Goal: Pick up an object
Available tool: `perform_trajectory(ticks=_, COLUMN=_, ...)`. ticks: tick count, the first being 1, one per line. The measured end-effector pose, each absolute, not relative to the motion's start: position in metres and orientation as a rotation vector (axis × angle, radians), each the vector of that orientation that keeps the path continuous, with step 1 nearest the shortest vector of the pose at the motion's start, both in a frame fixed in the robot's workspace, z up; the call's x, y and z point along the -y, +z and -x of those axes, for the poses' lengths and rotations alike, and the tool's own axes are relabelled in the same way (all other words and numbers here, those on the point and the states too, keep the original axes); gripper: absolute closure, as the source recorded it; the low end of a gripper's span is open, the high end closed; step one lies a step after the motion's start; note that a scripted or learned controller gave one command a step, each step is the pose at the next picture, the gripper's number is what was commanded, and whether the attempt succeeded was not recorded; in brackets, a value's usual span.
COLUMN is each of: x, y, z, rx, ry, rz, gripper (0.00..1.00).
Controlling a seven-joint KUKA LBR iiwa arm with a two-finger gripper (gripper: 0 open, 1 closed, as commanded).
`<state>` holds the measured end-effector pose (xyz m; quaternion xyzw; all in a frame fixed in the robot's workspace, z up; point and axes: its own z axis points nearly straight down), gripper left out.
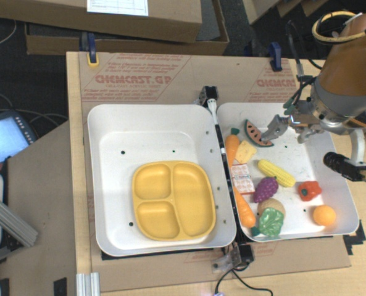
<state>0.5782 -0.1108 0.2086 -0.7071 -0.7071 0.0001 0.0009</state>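
The right bin (337,184) holds several toy foods. A watermelon slice (255,132) lies at its back left, with an orange carrot (232,147) and a yellow cheese wedge (246,153) just in front of it. Further forward are a corn cob (276,172), purple grapes (266,189), a red pepper (309,190), an orange (324,215), a green leafy piece (270,222) and a second carrot (244,208). My gripper (273,130) hangs low over the bin's back, its tip right beside the watermelon slice. Nothing is seen held in it.
The left bin (108,134) carries a yellow divided plate (173,200). A small printed packet (241,179) lies by the wall between the bins. A black part of the arm (343,165) juts over the right bin's right side. Cardboard surrounds both bins.
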Motion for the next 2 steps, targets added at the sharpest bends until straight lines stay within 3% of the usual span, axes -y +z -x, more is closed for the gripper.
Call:
perform_trajectory(ticks=1, x=0.0992, y=0.102, z=-0.5478, rx=2.235, ry=-0.014, rz=2.234, gripper=0.0)
perform_trajectory(ticks=2, x=0.0973, y=0.1081, z=-0.5454, rx=2.227, ry=-0.011, rz=2.23, gripper=1.0)
